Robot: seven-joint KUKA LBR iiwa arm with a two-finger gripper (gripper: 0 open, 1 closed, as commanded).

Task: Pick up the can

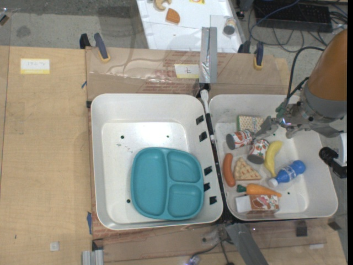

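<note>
A tan wooden bench point(44, 148) carries two shallow white bins side by side, with cardboard sheeting behind them and a white table of small toy foods beyond. The left bin point(105, 148), well to the left of the gripper, holds a teal divided plate point(166, 184) with three compartments. The right bin point(320, 203) lies under the arm point(331, 76), grey with its orange band, which reaches in from the right and ends in the gripper point(270, 125) over the bin's upper middle. Its fingers are too dark and small against the clutter to make out, so I cannot tell how far they are parted or whether anything sits between them. Just left of the gripper and slightly below it lies the can point(239, 139) on its side, red and white, its round end facing left; it seems close to the fingertips, though whether they touch is unclear. Behind the can, beside the gripper, lies a patterned box point(249, 121). Below the gripper are a yellow banana point(272, 157), a blue bottle point(289, 173) to the lower right, a toast-like wedge point(246, 170), and a red sausage point(228, 169) further left. Farthest below sit an orange carrot point(262, 190) and a white-and-red carton point(257, 203).
</note>
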